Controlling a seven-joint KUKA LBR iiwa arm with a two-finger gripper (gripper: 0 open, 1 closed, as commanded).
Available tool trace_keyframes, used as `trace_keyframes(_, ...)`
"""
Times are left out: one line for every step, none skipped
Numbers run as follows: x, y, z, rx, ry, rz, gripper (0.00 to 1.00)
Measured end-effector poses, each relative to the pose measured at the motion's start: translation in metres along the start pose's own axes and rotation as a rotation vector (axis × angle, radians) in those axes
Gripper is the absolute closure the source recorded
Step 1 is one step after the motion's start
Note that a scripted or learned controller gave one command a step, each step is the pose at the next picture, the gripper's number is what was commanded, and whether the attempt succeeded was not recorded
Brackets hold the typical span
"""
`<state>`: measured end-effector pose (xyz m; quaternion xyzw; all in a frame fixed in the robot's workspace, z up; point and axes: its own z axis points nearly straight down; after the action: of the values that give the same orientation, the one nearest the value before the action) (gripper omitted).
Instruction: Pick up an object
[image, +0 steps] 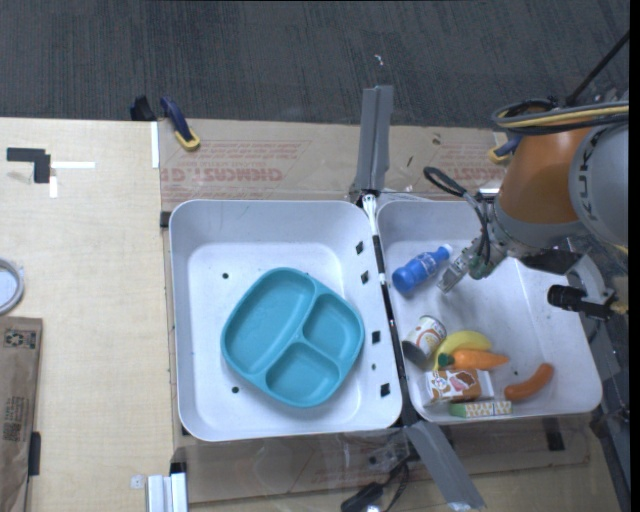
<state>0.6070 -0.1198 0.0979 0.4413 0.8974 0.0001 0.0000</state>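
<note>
Since my gripper (462, 271) is hanging low over the right bin (570, 400), just beside the cap end of the blue bottle (420, 269), that bottle looks like the obvious thing to go for. It's lying on its side near the divider between the two bins, tilted a bit, with bare white floor around it. Honestly the view is too small and blurry at my wrist for me to tell whether my jaws are spread or pressed together, so I won't claim either, but nothing is pinched between them as far as I can see.

To do this well, I'd shift toward the bottle's middle and line the jaws up across its narrow width, not along its length, then drop straight down so it doesn't roll toward the wall.

The rest of the clutter sits nearer the front: a small can (427, 332), a banana (464, 342), a carrot (479, 359), a sausage (529, 380) and a little carton (459, 384). The teal divided plate (291, 336) sits alone in the left bin (200, 250).
</note>
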Motion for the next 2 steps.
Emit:
trace_keyframes(0.0002,0.0001,0.0000,0.000,0.000,-0.001,0.00)
trace_keyframes(-0.0011,-0.0003,-0.0075,0.000,0.000,0.004,1.00)
